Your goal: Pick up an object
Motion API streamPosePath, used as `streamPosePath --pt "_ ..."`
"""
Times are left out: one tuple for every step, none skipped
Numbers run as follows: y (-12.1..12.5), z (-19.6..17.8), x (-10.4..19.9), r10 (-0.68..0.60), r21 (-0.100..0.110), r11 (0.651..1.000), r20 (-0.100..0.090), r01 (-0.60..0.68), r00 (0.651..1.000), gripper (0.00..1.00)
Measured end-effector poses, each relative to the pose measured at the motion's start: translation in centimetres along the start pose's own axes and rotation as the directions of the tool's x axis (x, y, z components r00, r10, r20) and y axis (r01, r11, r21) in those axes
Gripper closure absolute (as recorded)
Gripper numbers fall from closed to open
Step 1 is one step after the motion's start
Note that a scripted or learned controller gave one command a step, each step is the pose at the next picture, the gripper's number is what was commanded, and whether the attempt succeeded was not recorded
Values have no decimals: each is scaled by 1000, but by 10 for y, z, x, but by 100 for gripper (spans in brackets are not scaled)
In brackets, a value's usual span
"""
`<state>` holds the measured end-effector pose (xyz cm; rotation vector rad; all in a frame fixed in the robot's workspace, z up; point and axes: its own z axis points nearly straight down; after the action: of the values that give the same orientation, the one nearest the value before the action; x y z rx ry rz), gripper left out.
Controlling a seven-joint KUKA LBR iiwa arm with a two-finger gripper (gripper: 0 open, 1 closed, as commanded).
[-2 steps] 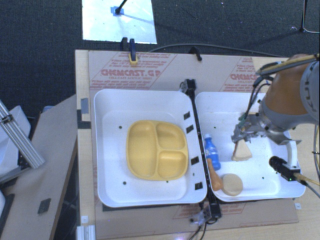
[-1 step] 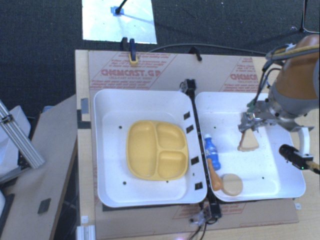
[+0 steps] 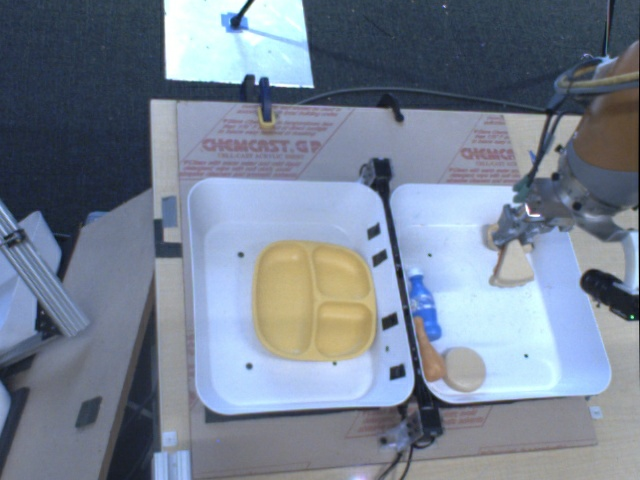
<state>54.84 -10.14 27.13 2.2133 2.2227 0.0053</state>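
Camera view sets the gripper (image 3: 512, 230) directly over the tan toast-shaped piece (image 3: 513, 267), which points down-frame below it; jaw state unclear.

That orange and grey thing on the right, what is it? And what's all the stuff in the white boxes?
It's a robot arm, seen by one camera looking down from above. Its gripper, its "hand", sits over the right bin, right at a tan, slice-shaped toy. I can't tell whether it has grabbed it. That bin also holds a small blue bottle, an orange stick-shaped toy and a round beige piece. The left bin holds a yellow plate with sections. The robot's job is to pick something up.
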Motion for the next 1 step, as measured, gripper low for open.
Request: streamPosePath --pt "9 -1 48 0 3 1000 -1 0 1000 100"
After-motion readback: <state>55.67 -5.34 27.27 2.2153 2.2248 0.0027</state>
